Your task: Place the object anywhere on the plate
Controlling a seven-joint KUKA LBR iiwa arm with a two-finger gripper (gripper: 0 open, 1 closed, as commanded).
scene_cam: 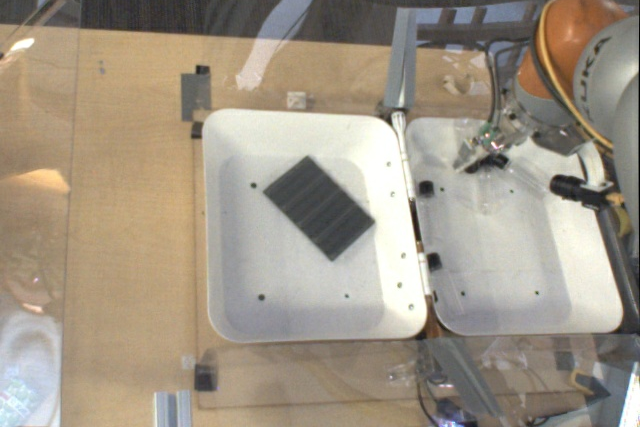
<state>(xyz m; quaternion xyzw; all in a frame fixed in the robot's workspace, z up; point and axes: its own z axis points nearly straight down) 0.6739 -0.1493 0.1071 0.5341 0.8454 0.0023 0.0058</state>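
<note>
The plate (319, 207) is a dark grey ribbed square, turned like a diamond, lying flat in the middle of the left bin (230, 315). My gripper (482, 153) hangs low over the upper left part of the right bin (560, 320), its tip close to the bin floor, well to the right of the plate. Something small with green and red specks shows at the tip, too small to identify. Just below the tip, a faint pale shape (493, 196) lies on the bin floor; I cannot make out what it is.
Small black pieces (425, 187) (433, 260) sit along the right bin's left wall. A black cable end (566, 186) juts from the arm over the right bin. A metal bar (401, 65) stands behind the bins. Clear plastic sheeting (40, 165) covers the bench at the left.
</note>
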